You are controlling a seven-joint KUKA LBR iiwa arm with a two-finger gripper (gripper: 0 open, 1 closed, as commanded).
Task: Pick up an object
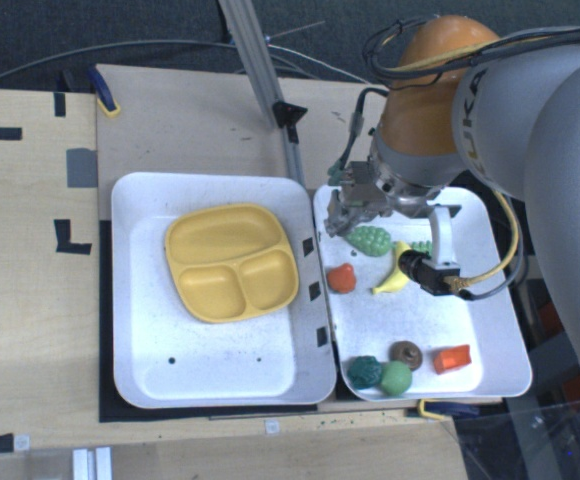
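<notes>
Progress: So far I see nothing lifted; every object lies on a bin floor, so the pick is all left to do.
Gripper: the grey two-finger gripper [342, 211] sits low over the far left corner of the right white bin [500, 353]; I cannot tell from here whether it is released or clenched, and I see nothing between its tips.
Likely target: the bumpy light-green plastic fruit [369, 240], just beside the gripper on its near right side; I judge it the closest candidate.
Target axis: its long axis runs roughly left to right, tilted slightly nearer at the right end; I cannot tell which end is the stem.
Neighbours: a small orange-red round toy [341, 278] lies nearer, a yellow banana-shaped toy [396, 274] to the right, both close to the fruit.
Other bin: the left white bin [140, 368] holds a yellow three-compartment plastic plate [232, 261], well apart from the arm.
Remaining: close on one object, lift it clear.
</notes>
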